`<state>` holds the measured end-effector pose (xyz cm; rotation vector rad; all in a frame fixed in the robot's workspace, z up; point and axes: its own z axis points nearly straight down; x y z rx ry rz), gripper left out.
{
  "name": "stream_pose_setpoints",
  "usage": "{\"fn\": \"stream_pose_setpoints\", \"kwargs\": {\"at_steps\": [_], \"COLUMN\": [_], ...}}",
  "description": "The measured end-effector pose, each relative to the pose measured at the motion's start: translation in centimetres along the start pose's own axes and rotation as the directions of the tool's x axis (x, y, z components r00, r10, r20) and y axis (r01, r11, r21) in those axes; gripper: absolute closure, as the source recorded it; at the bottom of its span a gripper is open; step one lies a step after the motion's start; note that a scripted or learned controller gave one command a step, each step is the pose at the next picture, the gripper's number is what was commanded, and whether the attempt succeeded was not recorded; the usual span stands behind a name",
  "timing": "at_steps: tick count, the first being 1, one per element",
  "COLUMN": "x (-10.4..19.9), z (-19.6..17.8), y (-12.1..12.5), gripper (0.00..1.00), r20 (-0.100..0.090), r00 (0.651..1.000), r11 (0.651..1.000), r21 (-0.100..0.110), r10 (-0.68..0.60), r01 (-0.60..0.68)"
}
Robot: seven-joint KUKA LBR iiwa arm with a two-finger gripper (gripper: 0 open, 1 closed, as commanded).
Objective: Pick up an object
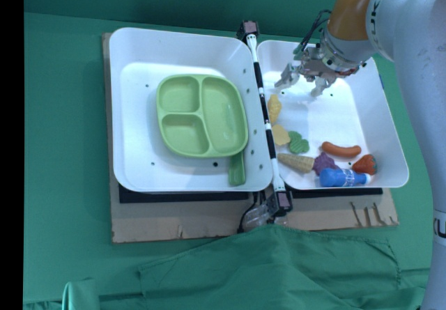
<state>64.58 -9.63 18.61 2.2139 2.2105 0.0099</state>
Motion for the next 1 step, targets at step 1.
{"fn": "stream_pose_setpoints", "kwargs": {"at_steps": [1], "x": [-1.05], "z": [0.33], "y": [5.55], "gripper": [0.00], "r20": [-0.006], "r00": [1.000], "r11": [1.000], "r21": [0.023], "r10": [-0.005], "r01": [0.005]}}
